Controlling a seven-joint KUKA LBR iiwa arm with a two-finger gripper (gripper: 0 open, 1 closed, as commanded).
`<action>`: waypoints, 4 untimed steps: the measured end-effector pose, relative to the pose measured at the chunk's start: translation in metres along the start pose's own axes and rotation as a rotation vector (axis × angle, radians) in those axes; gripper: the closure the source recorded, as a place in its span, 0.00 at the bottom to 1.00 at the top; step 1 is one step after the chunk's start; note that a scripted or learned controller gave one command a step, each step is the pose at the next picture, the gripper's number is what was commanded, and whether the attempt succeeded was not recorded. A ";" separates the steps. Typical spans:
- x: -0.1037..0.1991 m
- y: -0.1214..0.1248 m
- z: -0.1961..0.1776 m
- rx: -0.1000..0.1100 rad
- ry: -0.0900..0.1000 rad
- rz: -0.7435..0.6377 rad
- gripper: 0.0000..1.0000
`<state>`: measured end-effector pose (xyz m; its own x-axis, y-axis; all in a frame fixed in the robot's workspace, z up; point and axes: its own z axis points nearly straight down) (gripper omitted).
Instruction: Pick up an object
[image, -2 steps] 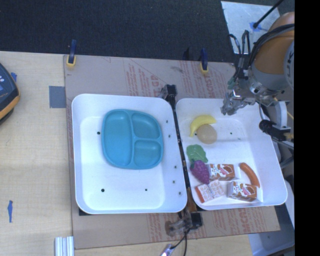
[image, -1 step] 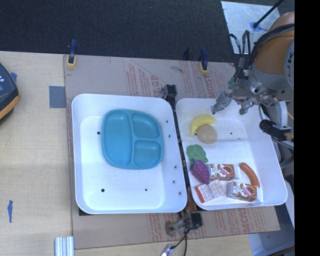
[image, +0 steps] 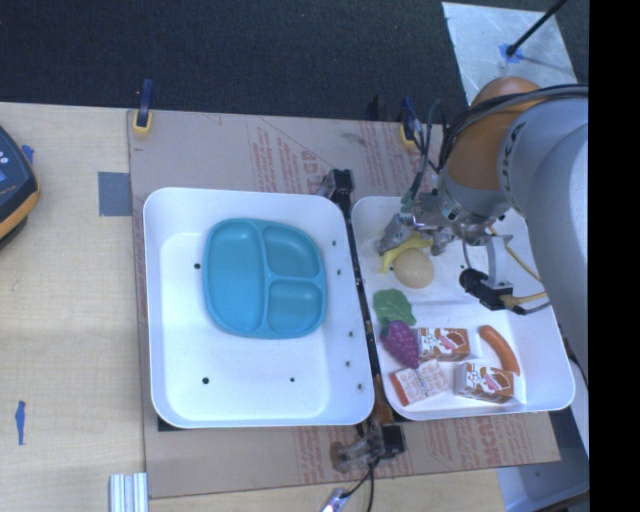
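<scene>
Gripper (image: 418, 232) position is seen over the far left part of the right bin (image: 545, 400), lowered from the grey arm (image: 540, 160) that enters from the right. Whether anything is grasped cannot be told, as the metal parts are crowded together there. A yellow banana (image: 393, 252) is seen directly under the gripper, seemingly touched by it, and a pale round egg-like object (image: 413, 269) lies just on its near side, touching the banana. Nearer still, a green leafy piece (image: 392, 304) and a purple grape bunch (image: 401, 343) are set along the bin's left wall. To the right of the grapes, three small printed packets (image: 443, 344) (image: 420, 382) (image: 486, 382) are grouped, and an orange-red sausage (image: 499, 349) is laid near the right wall. A black fitting with cable (image: 486, 288) hangs off the arm above the bin. In the left bin (image: 170, 380), a blue divided plate (image: 265, 277) is placed towards the far side, well apart from the gripper.
</scene>
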<state>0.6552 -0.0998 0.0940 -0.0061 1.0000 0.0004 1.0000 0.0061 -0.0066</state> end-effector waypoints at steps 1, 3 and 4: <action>0.001 0.001 0.002 -0.002 0.000 0.000 0.00; 0.007 0.001 0.002 -0.001 0.001 -0.001 0.00; 0.007 0.001 0.002 -0.001 0.001 -0.002 0.00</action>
<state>0.6560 -0.0928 0.0920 -0.0076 1.0000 0.0010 1.0000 0.0077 -0.0058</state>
